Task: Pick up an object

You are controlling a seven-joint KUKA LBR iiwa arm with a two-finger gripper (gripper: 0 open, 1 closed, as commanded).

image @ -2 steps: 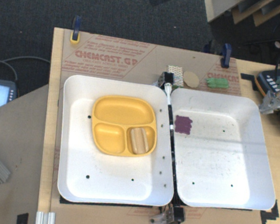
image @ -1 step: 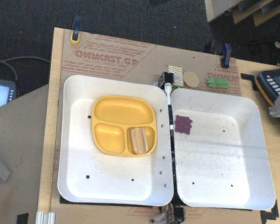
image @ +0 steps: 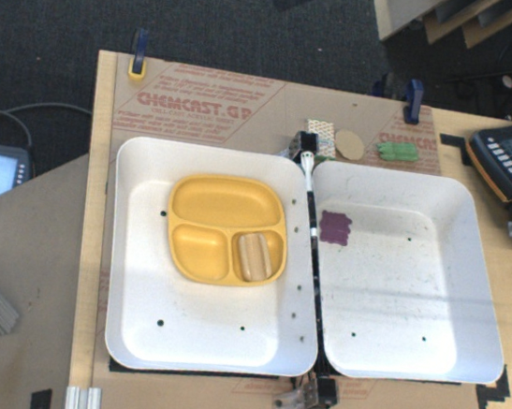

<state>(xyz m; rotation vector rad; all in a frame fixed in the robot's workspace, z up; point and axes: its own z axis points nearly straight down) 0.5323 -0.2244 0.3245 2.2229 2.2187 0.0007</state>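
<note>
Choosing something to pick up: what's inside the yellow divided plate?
A tan block lies in the yellow plate's lower right compartment. Whatever is beneath the block is covered.

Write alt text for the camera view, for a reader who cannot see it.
Two shallow white bins sit side by side on a bench: the left bin holds a yellow divided plate with a tan block in its lower right compartment, and the right bin holds a small purple object near its upper left corner.
</note>
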